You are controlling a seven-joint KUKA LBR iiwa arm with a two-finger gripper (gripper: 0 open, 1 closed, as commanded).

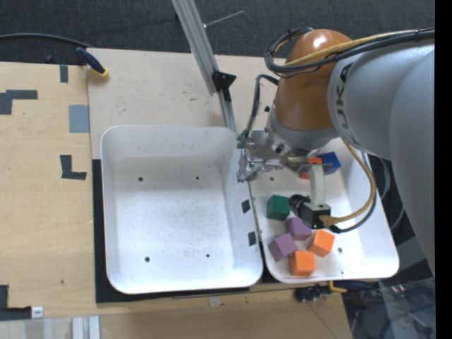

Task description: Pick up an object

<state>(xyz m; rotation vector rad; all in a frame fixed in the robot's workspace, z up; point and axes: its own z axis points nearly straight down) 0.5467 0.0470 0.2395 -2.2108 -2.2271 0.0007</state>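
Blocks for picking are gathered in the right bin (367, 256), and the green block (278, 207) is taken as the landmark, since it lies nearest the gripper (248, 169). The gripper is seen just above and to the left of the green block, close to the ridge where the right bin meets the left bin (169, 210); whether anything is held cannot be told. Below and to the right of the green block, two purple blocks (289, 237) and two orange blocks (312, 253) are clustered, touching or nearly so. A blue block (329, 163) lies up and to the right of it, partly hidden by the arm. The coming move is judged to turn on a short shift down and to the right. No long axis is evident on the green block, so wrist turn should matter little.
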